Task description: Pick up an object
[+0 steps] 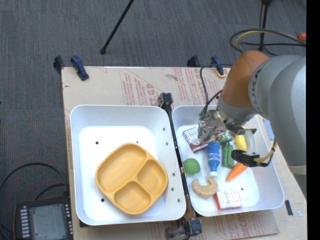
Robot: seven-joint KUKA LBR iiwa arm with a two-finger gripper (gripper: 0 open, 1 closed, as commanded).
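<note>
- Grey arm [280, 94] reaches in from right, over right bin [265, 194].
- Left bin [85, 119] holds yellow divided tray [131, 178].
- Gripper [210, 131] low over a small red-and-white packet [192, 136]; cannot tell its state.
- Nearby in right bin: blue bottle [213, 157], carrot [236, 171], green ball [191, 166], tan croissant-shaped piece [205, 187], red box [228, 199].

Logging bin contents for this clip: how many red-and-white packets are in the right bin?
2: one red-and-white packet at the bin's left side beneath the gripper, another near the front edge. The arm may hide more.
</note>
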